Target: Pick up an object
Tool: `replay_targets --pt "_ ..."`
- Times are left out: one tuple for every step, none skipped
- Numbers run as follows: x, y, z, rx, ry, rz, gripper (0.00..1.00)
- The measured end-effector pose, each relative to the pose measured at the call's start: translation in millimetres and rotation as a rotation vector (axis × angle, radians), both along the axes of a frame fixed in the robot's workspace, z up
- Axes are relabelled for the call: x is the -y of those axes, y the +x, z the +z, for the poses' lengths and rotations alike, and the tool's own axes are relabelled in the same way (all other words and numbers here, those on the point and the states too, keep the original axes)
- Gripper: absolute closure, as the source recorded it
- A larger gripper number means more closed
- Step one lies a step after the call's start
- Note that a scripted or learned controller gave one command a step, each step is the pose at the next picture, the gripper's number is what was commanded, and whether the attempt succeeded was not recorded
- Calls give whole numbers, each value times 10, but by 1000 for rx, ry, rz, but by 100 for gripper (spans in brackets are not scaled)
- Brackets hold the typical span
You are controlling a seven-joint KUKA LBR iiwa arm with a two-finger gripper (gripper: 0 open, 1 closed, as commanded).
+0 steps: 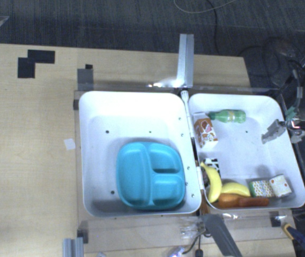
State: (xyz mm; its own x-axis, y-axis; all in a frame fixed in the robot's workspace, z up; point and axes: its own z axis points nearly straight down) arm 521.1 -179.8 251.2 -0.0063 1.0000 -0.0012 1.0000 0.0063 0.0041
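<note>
Tool (pixel 270 132) at right edge, low, pointing left; arm mostly out of frame

The printing on the small carton (pixel 206 131) and boxes (pixel 270 187) seems too blurred to read.

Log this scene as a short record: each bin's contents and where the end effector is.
left bin: blue divided plate
right bin: green bottle at far edge; small carton by the divider; banana, orange-red item and two small boxes along the near edge
end effector: at the right bin's right rim, nothing seen in it
task status: no object picked up yet
</note>
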Motion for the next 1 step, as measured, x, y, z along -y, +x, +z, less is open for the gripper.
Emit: replay_targets --pt "-629 -335 -881 -2 2 -214 0"
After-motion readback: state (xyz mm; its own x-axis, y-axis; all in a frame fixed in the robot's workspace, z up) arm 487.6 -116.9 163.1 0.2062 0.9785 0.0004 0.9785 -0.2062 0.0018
